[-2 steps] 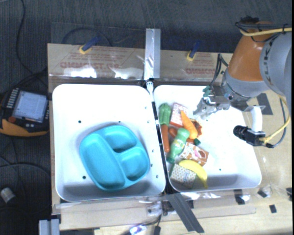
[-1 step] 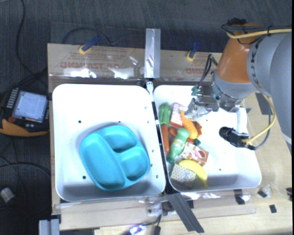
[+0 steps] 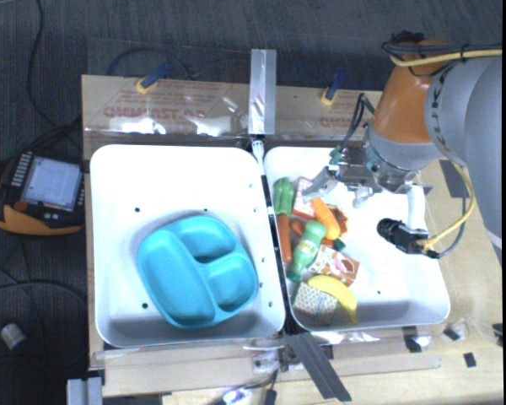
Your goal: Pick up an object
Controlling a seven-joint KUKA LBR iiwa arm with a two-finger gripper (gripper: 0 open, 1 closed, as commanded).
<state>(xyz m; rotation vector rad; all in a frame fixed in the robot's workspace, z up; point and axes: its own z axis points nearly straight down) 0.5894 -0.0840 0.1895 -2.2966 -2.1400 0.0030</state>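
A heap of toy food lies along the left side of the right bin (image 3: 422, 285). It includes a green vegetable (image 3: 283, 195), an orange carrot (image 3: 324, 213), a green bottle (image 3: 304, 249), a yellow banana (image 3: 335, 293) and a small printed box (image 3: 336, 265). My gripper (image 3: 340, 189) hangs over the upper part of the heap, just right of the carrot. Its fingers are spread open, and nothing sits between them.
The left bin (image 3: 118, 175) holds a blue divided plate (image 3: 198, 268). A black part on a yellow cable (image 3: 401, 232) hangs from the arm over the right bin's floor. A handheld device (image 3: 40, 191) lies outside the bins at the left.
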